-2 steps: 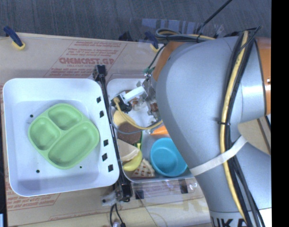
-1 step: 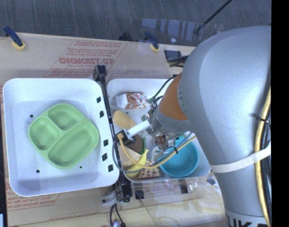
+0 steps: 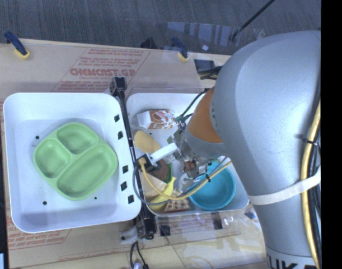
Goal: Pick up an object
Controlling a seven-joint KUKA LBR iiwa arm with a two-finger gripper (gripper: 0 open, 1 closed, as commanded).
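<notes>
My gripper point(image 3: 172, 162) reaches down into the middle of the right bin point(image 3: 138, 102), among a crowd of objects. Under it lie a brown item point(image 3: 159, 172) and a yellow banana-like piece point(image 3: 166, 192). A pale yellow rounded object point(image 3: 145, 142) sits just to its left. At the bin's far side rests a white and orange packet point(image 3: 157, 117). A blue bowl point(image 3: 215, 192) is at the near right, partly covered by the wrist. The grey arm with its orange band point(image 3: 201, 125) hides the right half of the bin.
The left bin point(image 3: 17, 116) holds a green divided plate point(image 3: 75, 159) in its middle. A black divider with clips point(image 3: 123, 133) runs between the bins. Cardboard point(image 3: 98, 66) covers the bench behind them. Yellow cable loops point(image 3: 182, 194) hang from the wrist over the objects.
</notes>
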